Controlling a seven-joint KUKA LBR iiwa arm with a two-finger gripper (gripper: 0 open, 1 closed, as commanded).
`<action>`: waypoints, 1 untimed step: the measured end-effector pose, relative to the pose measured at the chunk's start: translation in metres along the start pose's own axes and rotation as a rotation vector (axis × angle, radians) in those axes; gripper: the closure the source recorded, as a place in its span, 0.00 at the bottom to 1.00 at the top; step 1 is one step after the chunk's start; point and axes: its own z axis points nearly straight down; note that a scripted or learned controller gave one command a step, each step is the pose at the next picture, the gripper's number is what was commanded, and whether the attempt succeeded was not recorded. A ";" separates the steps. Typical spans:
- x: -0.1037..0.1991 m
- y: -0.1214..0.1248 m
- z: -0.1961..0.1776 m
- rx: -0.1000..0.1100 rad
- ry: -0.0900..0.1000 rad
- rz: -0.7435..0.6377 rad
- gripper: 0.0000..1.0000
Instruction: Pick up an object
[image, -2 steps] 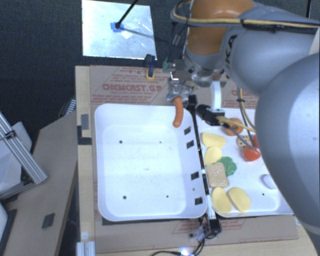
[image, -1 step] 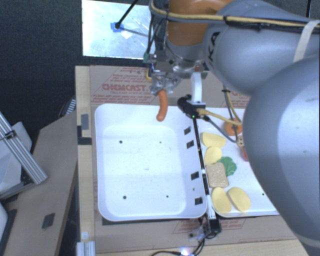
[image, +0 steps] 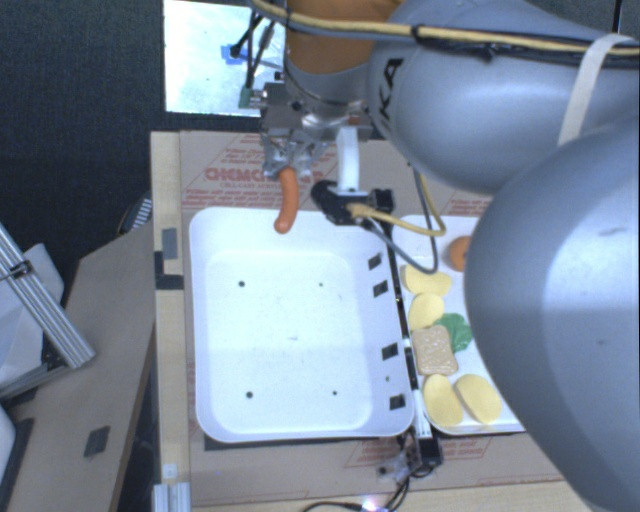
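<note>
Two bins: left bin (image: 225, 330) white, right bin (image: 500, 425) partly under the arm.
Gripper (image: 290, 172): above the left bin's far rim, fingers clenched on the sausage's top end.
Sausage (image: 288, 203): orange, hanging upright from the fingers over the far rim.
Right bin holds: yellow pieces (image: 462, 397), a brown cracker (image: 435, 350), a green piece (image: 458, 328), an orange piece (image: 457, 252).
Arm (image: 500, 110): grey, reaching in from the right.

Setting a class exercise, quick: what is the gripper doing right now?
Gripper: closed on the top end of an orange sausage, which hangs over the far rim of the left bin.
</note>
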 end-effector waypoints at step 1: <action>0.014 -0.026 -0.168 -0.013 0.006 0.002 1.00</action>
